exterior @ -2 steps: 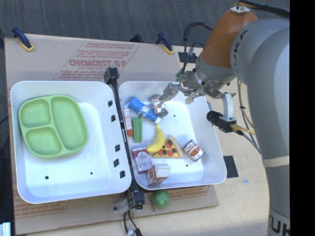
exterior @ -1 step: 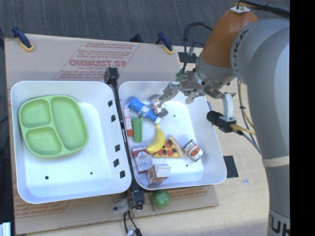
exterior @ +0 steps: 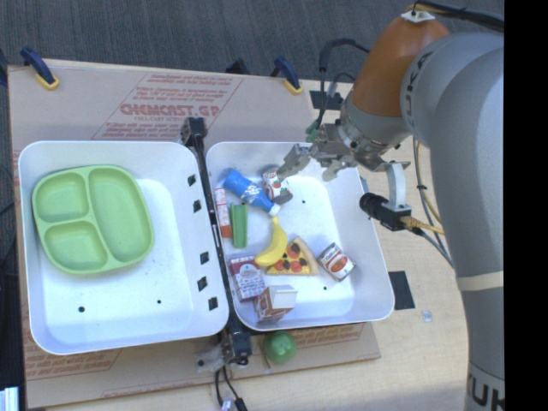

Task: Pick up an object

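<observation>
The camera view showed, at the left of the frame, the left bin (exterior: pixel 51 315) bearing a green divided plate (exterior: pixel 92 218) in its upper part. Right of the central divider, the right bin (exterior: pixel 364 268) was crowded: a green block (exterior: pixel 239 226) near the divider, a blue bottle (exterior: pixel 247 189) above it, a banana (exterior: pixel 275 245) touching a pizza slice (exterior: pixel 299 259), a small can (exterior: pixel 336 262) further right, and two small cartons (exterior: pixel 261 291) at the lower edge. A green ball (exterior: pixel 278 346) lay outside the bins at the bottom of the frame.

The gripper (exterior: pixel 278 187) hung low at the upper middle of the right bin, just beside the right end of the blue bottle. I could not tell whether it was spread or closed; a small red-and-white thing showed at its tip, but whether that was gripped I could not say.

The likeliest target seemed the blue bottle. Being round and lying slantwise, it could roll off or get nudged aside if contact came at its end, not its middle. The close neighbours also risked a double catch.
</observation>
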Robot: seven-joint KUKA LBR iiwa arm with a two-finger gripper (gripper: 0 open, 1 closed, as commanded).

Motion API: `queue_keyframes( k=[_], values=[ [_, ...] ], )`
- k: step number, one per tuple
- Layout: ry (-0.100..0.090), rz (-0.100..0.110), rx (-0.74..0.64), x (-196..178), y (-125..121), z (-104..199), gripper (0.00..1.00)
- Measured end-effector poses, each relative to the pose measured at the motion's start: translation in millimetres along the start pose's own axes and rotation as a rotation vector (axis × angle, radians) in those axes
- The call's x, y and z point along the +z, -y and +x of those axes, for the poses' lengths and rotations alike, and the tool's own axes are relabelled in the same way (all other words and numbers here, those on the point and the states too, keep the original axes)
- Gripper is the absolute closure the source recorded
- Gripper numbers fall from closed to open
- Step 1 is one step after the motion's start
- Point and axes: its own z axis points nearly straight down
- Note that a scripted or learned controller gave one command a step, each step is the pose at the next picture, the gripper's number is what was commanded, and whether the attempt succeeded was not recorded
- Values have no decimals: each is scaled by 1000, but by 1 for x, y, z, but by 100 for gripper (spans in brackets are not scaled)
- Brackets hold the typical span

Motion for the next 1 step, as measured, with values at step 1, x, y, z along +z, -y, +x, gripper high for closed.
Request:
queue_keyframes(
  k=[1],
  values=[
    [0,0,0,0,0,0,0]
  ],
)
